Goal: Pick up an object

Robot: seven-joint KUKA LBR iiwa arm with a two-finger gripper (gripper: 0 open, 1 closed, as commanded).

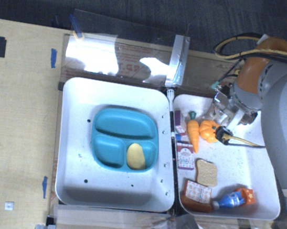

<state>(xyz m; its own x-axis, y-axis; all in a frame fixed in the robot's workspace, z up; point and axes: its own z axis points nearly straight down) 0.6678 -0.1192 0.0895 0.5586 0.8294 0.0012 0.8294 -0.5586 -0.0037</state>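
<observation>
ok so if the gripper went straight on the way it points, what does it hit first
Probably the lumpy orange toy beside the carrot in the right bin; the gripper sits right over it, though depth is unclear.

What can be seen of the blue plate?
The blue plate is a round-cornered dish, smooth like plastic, ridged into three wells: one long at the far side, two smaller nearer the camera. It lies flat, open side up, mid-floor in the white bin on the view's left. A yellow egg-shaped thing rests in one of the smaller wells.
</observation>
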